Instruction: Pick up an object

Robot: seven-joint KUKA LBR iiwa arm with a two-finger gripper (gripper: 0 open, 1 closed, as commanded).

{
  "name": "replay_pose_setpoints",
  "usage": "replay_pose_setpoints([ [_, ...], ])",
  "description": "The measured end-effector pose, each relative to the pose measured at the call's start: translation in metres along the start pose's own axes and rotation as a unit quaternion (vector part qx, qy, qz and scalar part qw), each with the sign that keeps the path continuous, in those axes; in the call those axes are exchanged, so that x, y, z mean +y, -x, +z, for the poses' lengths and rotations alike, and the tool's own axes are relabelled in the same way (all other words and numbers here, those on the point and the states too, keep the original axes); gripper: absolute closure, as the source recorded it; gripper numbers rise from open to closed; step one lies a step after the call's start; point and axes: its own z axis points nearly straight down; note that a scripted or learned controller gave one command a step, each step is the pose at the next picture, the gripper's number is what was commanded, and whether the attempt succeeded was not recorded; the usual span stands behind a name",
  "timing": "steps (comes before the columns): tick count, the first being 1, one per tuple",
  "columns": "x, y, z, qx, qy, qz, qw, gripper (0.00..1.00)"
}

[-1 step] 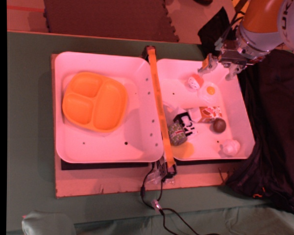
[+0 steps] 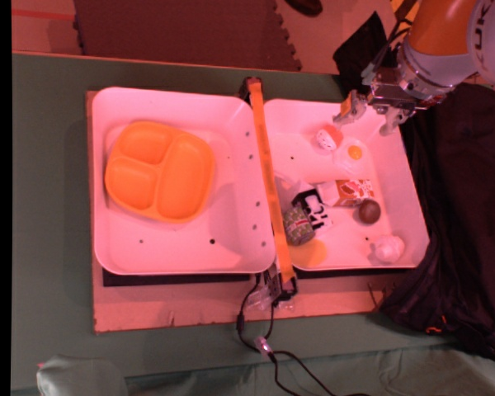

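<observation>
Far to the left of the gripper, we see an orange divided plate point(image 2: 159, 171) lying flat in the left bin point(image 2: 231, 114). An orange divider point(image 2: 270, 188) separates it from the right bin point(image 2: 417, 213), which holds every candidate object. Below and left of the gripper lie a black-and-white carton point(image 2: 315, 209) and a speckled pouch point(image 2: 297, 223). Just below the gripper sit a white-and-red ball point(image 2: 329, 137) and a small yellow piece point(image 2: 355, 150). Further below are an orange-and-white carton point(image 2: 352, 190), a dark round fruit point(image 2: 369, 211) and a white lump point(image 2: 388, 248).

The gripper point(image 2: 370, 116) hangs over the bin's upper rim, its fingers spread and pinching nothing. The arm point(image 2: 445, 15) slants in from the upper right, wrist pointing downward.

We recommend targeting the white-and-red ball: it is nearest and stands apart from its neighbours. Centre the spread fingers on either side of it, descend vertically, and close only once they straddle it.
</observation>
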Motion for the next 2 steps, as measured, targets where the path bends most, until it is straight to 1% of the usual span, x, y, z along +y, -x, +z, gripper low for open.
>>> replay_pose_setpoints([
  [1, -0.007, -0.001, 0.043, 0.000, -0.002, 0.000, 1.0000, 0.00],
  [2, -0.006, -0.001, 0.105, 0.000, -0.003, 0.001, 1.0000, 0.00],
])
